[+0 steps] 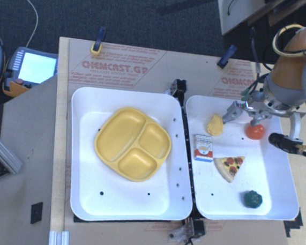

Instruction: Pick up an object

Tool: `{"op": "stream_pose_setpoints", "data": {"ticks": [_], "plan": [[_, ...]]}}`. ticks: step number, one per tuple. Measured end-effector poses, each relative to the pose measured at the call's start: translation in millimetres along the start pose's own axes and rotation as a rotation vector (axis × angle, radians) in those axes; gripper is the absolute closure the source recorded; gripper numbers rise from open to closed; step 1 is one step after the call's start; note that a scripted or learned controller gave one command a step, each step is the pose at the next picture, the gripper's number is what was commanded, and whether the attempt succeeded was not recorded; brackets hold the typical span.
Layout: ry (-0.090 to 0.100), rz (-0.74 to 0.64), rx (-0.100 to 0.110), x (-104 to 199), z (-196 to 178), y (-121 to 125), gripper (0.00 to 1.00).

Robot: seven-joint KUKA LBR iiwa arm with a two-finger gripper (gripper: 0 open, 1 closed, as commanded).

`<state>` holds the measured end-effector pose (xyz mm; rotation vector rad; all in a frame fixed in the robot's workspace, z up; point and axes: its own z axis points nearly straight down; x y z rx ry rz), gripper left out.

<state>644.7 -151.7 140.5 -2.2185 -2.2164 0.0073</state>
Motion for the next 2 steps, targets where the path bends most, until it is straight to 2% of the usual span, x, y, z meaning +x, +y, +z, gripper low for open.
{"op": "stream_pose_setpoints", "data": {"ticks": [1, 2], "plan": [[0.003, -0.001, -0.009, 0.8, 47.2, 2.5, 0.00], [0.000, -0.003, -0.019, 0.8, 31.2, 5.3, 1.00]]}}
